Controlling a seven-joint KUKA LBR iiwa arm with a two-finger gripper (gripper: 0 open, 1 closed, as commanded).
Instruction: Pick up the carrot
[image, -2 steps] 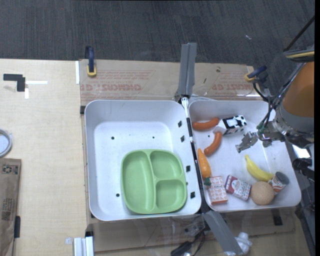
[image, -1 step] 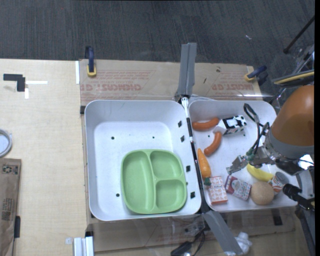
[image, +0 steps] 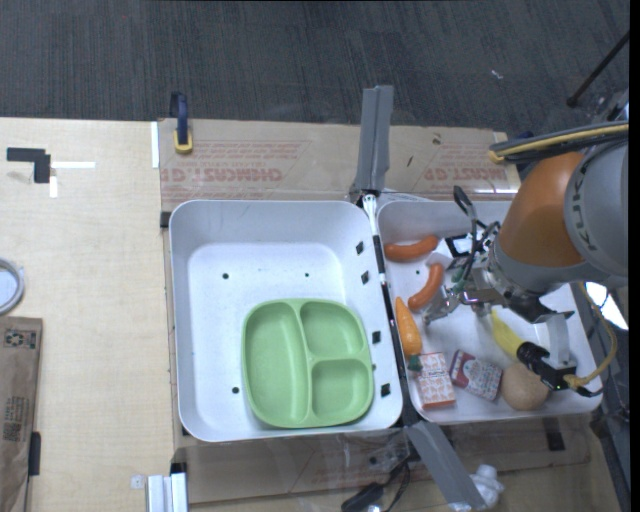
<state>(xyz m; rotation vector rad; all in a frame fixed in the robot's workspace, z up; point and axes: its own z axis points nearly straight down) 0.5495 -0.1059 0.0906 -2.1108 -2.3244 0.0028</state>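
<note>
The carrot (image: 407, 328) is orange and tapered. It lies in the right bin (image: 440, 212) against the left wall, pointing toward the front. My gripper (image: 446, 300) hangs low over the middle of that bin, just right of the carrot and slightly behind it, beside an orange-red sausage (image: 426, 285). The grey arm with its orange band (image: 540, 215) reaches in from the right and hides part of the bin floor. Nothing can be seen held in the gripper.
A second orange-red sausage (image: 412, 247) lies at the back of the right bin. Two small boxes (image: 432, 380) (image: 476, 373), a potato (image: 524, 388) and a yellow banana (image: 510, 335) sit toward the front. The left bin (image: 200, 300) holds a green divided plate (image: 262, 390).
</note>
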